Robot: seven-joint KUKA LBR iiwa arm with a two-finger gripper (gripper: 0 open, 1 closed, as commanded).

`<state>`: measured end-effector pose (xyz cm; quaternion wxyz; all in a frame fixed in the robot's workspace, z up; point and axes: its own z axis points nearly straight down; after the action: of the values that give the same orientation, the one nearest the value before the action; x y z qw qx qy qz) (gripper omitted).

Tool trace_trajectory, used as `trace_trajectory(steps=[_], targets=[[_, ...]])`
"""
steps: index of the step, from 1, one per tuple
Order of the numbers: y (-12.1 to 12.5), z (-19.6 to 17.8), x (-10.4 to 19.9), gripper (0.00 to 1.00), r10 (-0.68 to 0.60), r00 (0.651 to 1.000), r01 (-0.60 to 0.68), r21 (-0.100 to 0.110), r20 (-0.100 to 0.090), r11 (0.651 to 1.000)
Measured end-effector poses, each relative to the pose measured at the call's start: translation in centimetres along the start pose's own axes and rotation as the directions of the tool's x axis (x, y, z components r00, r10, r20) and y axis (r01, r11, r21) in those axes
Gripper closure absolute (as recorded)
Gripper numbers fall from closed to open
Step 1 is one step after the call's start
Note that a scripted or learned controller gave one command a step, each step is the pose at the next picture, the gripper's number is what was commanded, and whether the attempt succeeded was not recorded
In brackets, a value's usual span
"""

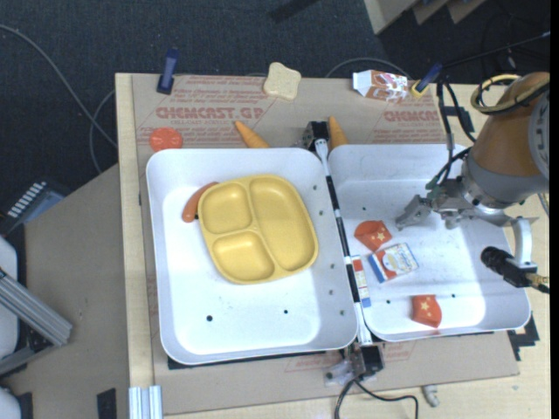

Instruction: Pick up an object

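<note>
Right bin (489,317) holds red pieces, a small carton (393,261); hand (417,213) spread, empty.

A single fixed camera looks down on the surface (218,103) from above at a slant, far enough back to take in both white bins, the left bin (175,260) and the right bin (489,304), along with dark floor beyond the far edge. The arm (511,147) enters from the view's right side.
</note>
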<state>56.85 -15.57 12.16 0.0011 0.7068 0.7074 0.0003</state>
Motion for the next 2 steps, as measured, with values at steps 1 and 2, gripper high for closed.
trace_trajectory(steps=[1,2], targets=[[-3.1,2.1,5.5,0.00,0.000,1.000,0.000,0.005,-0.003,1.000],[-2.6,3.7,6.1,0.00,0.001,1.000,-0.001,0.005,-0.002,1.000]])
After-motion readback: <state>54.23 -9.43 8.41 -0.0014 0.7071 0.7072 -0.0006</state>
